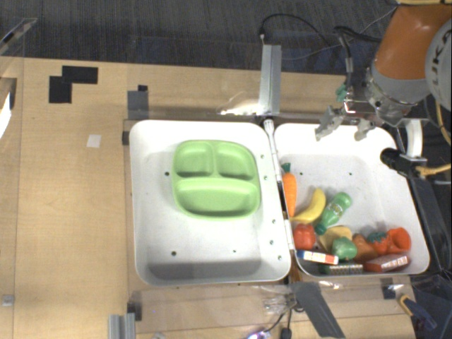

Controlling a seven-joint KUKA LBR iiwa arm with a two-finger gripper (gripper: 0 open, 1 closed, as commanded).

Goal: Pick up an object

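Observation:
My gripper point(346, 128) hangs above the far edge of the right bin point(353, 164), its two grey fingers spread open with nothing between them. Toy foods lie along the right bin's near and left sides: an orange carrot point(289, 189) against the left wall, a yellow banana point(313, 205), a green bottle point(335, 208), a red item point(305, 237), a green pepper-like piece point(345, 247) and an orange-red piece point(397, 239). All of them lie well nearer the camera than the gripper.
The left bin point(152, 260) holds a green divided plate point(215, 176). A metal post point(270, 80) stands at the back between the bins. A black fitting point(395, 159) sticks into the right bin at its right wall. Cables run behind the bench.

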